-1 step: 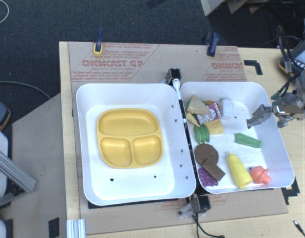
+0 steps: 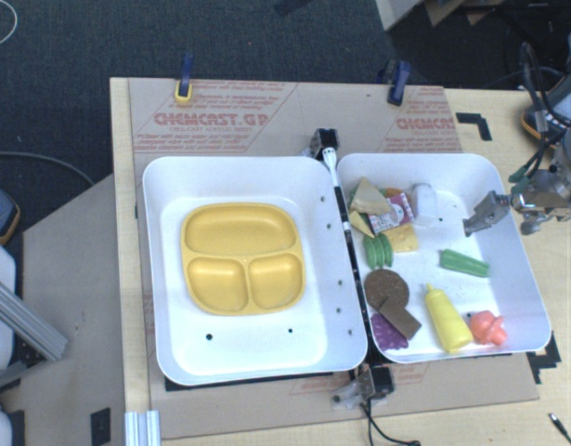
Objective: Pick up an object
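The claw [image 2: 485, 214] hangs at the far right rim of the right bin [image 2: 526, 258], its grey fingers pointing inward toward the bin's contents. I see nothing between them; whether they stand wide or narrow I cannot tell, since the tips blur against the white bin wall.

The candidates all lie inward of the claw. Nearest, just below and slightly inward of it, is the green pod [image 2: 464, 264], lying alone on bare bin floor. Further below sit the yellow bottle [image 2: 446, 319] and, touching its lower end, the pink toy [image 2: 488, 328]. Well inward of the claw, across the bin, a crowded heap holds the brown disc [image 2: 386, 288], the purple piece [image 2: 391, 329], a green ridged item [image 2: 377, 249] and a wrapped packet [image 2: 394, 210]. A clear, pale object [image 2: 422, 199] lies inward at about the claw's own level. Beyond the heap, in the left bin [image 2: 164, 249], rests the yellow divided tray [image 2: 240, 256].

I judge the step in hand to be the approach: no object is yet chosen or gripped. The next move, as I read it, calls for carrying the claw inward and down over one target. The green pod seems the easiest pick, being closest and free of neighbours; the fingers would need to straddle its narrow width. The heap risks catching two things at once.
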{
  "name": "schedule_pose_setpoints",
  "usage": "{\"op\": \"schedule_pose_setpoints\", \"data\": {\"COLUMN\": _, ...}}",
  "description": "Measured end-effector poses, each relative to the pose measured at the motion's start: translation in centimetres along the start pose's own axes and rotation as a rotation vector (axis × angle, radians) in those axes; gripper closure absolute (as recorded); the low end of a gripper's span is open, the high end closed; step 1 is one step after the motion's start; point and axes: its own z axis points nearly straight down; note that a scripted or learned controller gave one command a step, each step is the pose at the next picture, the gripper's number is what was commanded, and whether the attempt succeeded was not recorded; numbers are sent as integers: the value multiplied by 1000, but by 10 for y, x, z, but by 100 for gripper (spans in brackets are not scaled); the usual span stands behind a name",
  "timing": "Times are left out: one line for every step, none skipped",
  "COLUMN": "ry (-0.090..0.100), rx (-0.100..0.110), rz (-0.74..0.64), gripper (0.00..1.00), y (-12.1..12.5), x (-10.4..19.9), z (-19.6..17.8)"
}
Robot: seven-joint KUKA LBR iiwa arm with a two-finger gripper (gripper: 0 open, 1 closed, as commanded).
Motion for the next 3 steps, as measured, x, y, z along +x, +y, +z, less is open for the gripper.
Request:
{"op": "schedule_pose_setpoints", "data": {"ry": 4, "rx": 9, "rz": 0, "gripper": 0, "y": -2, "x": 2, "z": 64}}
{"op": "schedule_pose_setpoints", "data": {"ry": 3, "rx": 8, "rz": 1, "gripper": 0, "y": 0, "x": -7, "z": 115}}
{"op": "schedule_pose_setpoints", "data": {"ry": 4, "rx": 7, "rz": 0, "gripper": 0, "y": -1, "x": -6, "z": 158}}
